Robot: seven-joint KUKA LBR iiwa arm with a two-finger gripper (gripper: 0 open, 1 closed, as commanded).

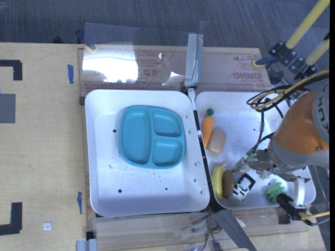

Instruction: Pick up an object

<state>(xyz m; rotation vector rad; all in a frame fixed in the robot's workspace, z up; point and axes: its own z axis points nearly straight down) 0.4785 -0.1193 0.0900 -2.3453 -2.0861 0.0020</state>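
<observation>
Blue tray in left bin, carrot, banana in right bin

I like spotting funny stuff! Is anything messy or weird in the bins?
Nothing looks spilled or broken. The blue divided tray lies flat in the left bin. The carrot, the banana and the green toy lie loose in the right bin, crowded beside the gripper.

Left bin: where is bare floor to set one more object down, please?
In the left bin, bare floor rings the blue divided tray, widest along the near edge. The right bin is crowded low down: banana, gripper, green toy.
</observation>
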